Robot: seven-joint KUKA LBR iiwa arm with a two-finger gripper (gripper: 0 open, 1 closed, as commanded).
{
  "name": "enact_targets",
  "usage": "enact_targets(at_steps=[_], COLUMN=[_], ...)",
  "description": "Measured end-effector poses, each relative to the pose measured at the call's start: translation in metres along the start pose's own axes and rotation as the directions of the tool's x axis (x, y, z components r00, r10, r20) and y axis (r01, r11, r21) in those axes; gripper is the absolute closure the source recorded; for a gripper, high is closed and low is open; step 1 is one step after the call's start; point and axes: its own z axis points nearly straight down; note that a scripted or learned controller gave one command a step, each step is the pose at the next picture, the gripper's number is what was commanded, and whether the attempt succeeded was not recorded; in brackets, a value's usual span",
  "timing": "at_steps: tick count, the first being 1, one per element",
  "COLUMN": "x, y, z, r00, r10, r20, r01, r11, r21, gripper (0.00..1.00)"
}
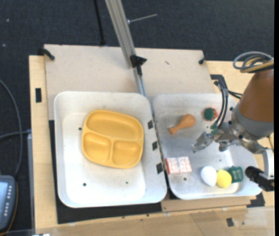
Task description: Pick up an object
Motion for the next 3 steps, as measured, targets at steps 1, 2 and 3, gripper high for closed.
enact_targets(at_steps=[1,2,3], x=[0.0,-0.007,-0.007], y=[0.0,-0.003,0.0], z=[0.0,0.044,0.104], r00=[1.0,1.0,1.0], r10=[0.003,0.002,0.004], r20=[0.0,0.001,0.0], r01=[-0.003,-0.002,-0.004], r11=[1.0,1.0,1.0], r21=[-0.001,0.004,-0.002], gripper=[0.0,0.0,0.0])
